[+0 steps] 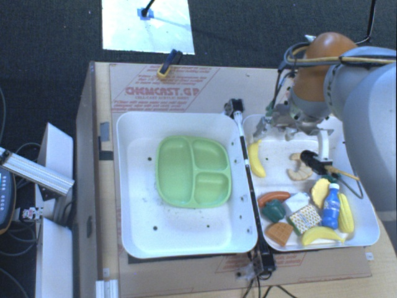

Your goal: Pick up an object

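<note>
The gripper (291, 126) hangs over the right bin's (366, 231) far edge, its grip state untellable, so it should drop squarely onto the banana (255, 159) lying by the bin's left wall.

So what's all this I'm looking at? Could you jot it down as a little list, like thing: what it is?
left bin: holds a green divided plate
right bin: holds toy food in a heap
near the divider: a banana
front of the heap: a blue bottle, a second banana, a waffle piece
arm: reaches in from the right, over the right bin's far end
claw: fingers too unclear to judge
</note>
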Robot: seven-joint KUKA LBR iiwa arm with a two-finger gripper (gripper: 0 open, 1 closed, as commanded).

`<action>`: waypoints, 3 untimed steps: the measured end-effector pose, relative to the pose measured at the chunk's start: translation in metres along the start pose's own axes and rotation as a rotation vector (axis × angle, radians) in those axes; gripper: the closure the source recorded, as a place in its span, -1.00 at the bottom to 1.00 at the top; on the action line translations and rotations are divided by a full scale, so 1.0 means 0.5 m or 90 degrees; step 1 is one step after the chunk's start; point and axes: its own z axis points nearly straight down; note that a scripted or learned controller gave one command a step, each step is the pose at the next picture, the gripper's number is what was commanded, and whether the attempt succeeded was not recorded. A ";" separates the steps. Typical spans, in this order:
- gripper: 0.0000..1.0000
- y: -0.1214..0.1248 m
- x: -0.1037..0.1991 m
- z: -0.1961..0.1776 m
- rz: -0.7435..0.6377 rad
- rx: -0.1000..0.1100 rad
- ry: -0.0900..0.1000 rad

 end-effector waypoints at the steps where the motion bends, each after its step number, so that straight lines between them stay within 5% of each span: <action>1: -1.00 -0.005 0.003 0.028 0.001 0.005 0.002; 2: 1.00 -0.002 0.003 0.006 0.000 0.002 0.002; 3: -1.00 -0.003 0.003 0.006 0.000 0.003 0.002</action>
